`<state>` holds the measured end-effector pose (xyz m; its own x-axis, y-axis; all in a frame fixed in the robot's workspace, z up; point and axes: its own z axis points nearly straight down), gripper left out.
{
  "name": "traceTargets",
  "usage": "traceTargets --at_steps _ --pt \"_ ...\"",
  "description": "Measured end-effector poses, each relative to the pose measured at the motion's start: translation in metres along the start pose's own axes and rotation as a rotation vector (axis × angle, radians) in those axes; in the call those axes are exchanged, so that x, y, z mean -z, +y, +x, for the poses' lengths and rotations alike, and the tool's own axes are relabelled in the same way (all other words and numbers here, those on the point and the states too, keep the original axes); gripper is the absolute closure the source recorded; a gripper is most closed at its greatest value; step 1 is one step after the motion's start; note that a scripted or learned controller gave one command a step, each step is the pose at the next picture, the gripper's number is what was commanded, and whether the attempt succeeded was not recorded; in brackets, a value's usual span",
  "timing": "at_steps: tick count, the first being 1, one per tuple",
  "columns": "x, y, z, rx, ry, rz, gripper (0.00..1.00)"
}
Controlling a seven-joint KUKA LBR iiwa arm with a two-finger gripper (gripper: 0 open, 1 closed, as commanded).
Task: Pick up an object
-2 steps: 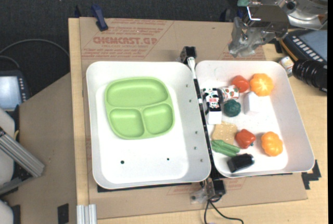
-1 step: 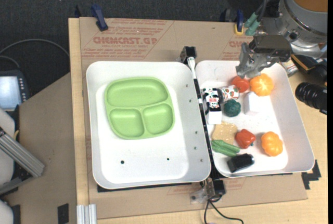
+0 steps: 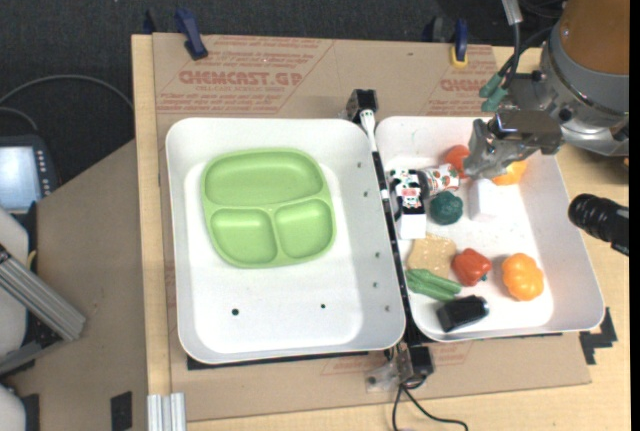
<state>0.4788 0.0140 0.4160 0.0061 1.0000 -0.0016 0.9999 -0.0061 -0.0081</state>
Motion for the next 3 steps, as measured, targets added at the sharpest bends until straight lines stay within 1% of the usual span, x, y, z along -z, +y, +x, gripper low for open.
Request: traceTargets --at_steps 1,2,3 --pt "0.037 0.001 0.009 0.008 0.002 -0.014 1.0" --pt "-0.01 0.0 -0.016 0.002 0.001 -0.002 1.0" --pt "0.028 0.001 0.029 0.011 0.003 -0.015 1.0"
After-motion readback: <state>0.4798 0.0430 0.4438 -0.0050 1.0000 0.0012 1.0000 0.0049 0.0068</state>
